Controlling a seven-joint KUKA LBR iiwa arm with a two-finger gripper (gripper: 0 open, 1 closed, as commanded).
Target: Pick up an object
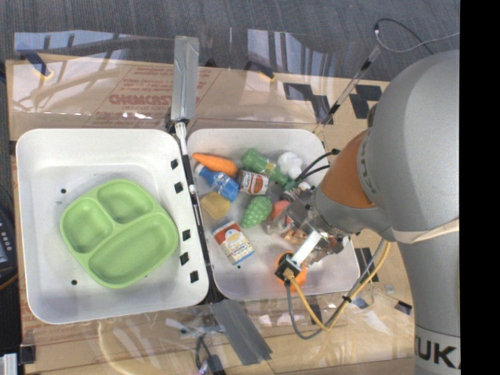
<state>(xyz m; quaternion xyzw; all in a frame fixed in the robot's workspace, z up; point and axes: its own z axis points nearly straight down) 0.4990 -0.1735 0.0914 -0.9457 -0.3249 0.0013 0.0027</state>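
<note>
Toys point(242, 186) crowd the right bin's point(258, 287) far half; end effector point(285, 221) state unclear.

White letters "KU" on the arm base point(437, 354) at lower right — cut off by the frame edge. Reddish print on the cardboard point(117, 96) behind the bins, seen under clear film — large word beginning "CHEMCAS", smaller lines above it too blurred to read. Labels on the small can point(253, 182) and carton point(233, 242) in the right bin illegible.
</note>
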